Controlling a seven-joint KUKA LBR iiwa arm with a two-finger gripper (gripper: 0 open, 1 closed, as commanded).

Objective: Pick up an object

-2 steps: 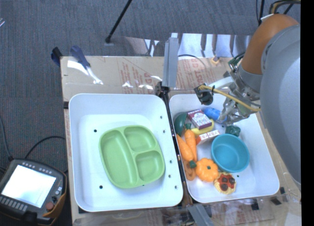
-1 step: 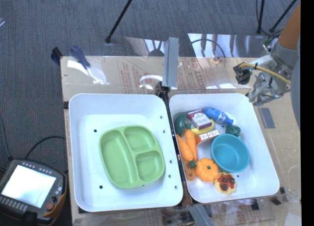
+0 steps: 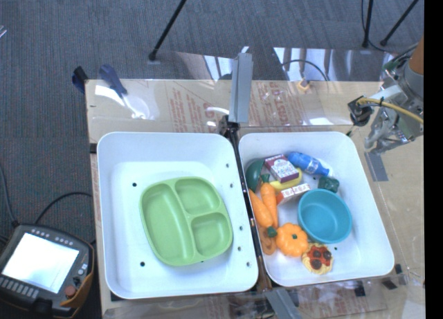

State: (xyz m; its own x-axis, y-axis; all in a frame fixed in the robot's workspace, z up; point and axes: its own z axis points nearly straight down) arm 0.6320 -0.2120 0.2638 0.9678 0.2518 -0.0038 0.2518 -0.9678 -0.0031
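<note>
On the bench [image 3: 173, 106], the right bin [image 3: 360, 172] holds toy food and a blue bowl [image 3: 324, 215]; the left bin [image 3: 118, 165] holds a green divided plate [image 3: 185, 219]. The hand [image 3: 389, 131] hangs at the far right, beyond the right bin; its state I cannot tell.

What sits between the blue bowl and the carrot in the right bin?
In the camera view, a small white box lies between the blue bowl and the carrot, beside an orange pumpkin.

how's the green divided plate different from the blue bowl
The green divided plate lies in the left bin; the blue bowl sits in the right bin.
The plate is flat, split into three compartments; the bowl is deep with one round hollow.
The plate looks wider than the bowl.
The plate lies by itself; the bowl is crowded by toy food, including a small pumpkin.
Both face up.
</note>
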